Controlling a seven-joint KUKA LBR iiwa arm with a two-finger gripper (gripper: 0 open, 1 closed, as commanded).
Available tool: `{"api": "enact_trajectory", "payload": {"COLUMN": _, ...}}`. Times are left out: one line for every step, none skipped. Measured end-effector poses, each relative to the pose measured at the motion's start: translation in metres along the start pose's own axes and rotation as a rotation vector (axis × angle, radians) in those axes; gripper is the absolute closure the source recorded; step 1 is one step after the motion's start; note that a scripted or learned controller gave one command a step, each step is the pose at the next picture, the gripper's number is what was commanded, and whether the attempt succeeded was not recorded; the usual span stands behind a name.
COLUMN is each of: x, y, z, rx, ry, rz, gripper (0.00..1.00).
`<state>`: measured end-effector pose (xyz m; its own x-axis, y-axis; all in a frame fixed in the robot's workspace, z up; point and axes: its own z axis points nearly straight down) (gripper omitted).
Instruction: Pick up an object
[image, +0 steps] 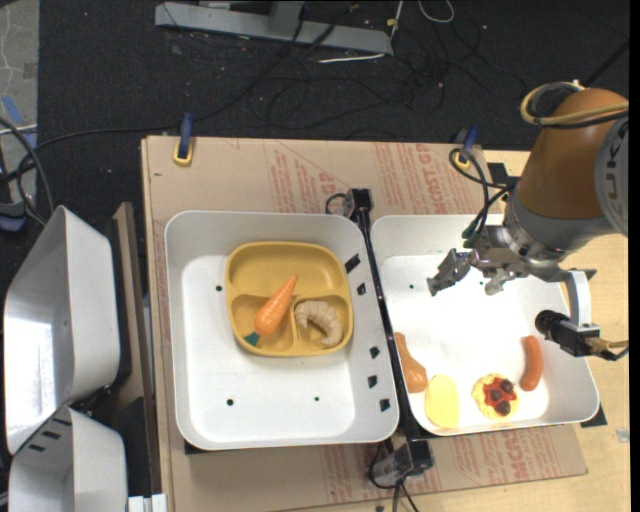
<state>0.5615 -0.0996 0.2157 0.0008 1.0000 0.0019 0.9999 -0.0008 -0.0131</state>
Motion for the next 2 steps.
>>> {"api": "enact_trajectory", "payload": {"x": 0.000, "y": 0.003, "z": -0.007, "rx": -0.013, "ry": -0.002, "rz": -0.002, "gripper": 0.00}}
{"api": "enact_trajectory", "payload": {"x": -0.004, "y": -0.007, "z": 0.050, "rx": -0.007, "ry": -0.001, "rz": 0.001, "gripper": 0.00}}
